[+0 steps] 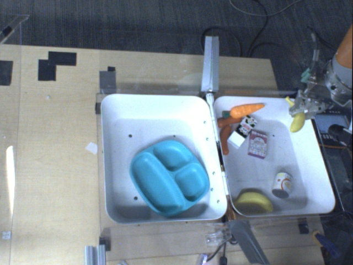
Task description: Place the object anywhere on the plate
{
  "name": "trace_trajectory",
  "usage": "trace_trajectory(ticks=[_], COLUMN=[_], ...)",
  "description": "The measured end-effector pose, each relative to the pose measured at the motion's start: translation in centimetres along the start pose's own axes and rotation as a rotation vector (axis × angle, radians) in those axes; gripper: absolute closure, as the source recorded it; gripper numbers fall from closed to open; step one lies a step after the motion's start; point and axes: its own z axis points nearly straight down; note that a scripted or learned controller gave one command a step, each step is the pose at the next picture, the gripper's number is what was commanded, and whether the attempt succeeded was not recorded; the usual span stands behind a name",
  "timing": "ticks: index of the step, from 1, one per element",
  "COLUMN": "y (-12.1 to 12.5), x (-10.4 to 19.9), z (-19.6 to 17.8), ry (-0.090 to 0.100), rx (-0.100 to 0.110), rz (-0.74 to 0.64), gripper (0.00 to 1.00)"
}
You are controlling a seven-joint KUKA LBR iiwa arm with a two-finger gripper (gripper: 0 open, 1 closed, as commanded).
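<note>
A: Starting on the left, the plate (170, 175) lies in the left bin (118, 120), blue, three compartments, nothing on it. It sits toward the near right corner, so a drop from the right has a short way to travel.

B: And across the divider?

A: The right bin (322, 175) is crowded. An orange carrot (246, 110) leans against the far left corner, with a white block (236, 139) and a small dice-patterned piece (247, 125) just beside it. A purple card (257, 144) lies flat near the middle, a yellow lemon-like lump (254, 201) at the near wall, and a small can (282, 184) next to it.

B: And the arm?

A: The gripper (305, 105) is at the far right corner, right above a small yellow banana-shaped thing (297, 122). That looks like the chosen object.

B: Is it held?

A: I can't tell. The tool's tip blurs into the yellow piece, so the grip is unclear. The object remains in the right bin, well apart from the plate.
</note>
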Motion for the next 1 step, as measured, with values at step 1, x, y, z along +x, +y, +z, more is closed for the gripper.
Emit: trace_trajectory(ticks=[1], y=[0.01], x=[0.00], z=[-0.01], ry=[0.000], rx=[-0.001], rz=[0.000], gripper=[0.00])
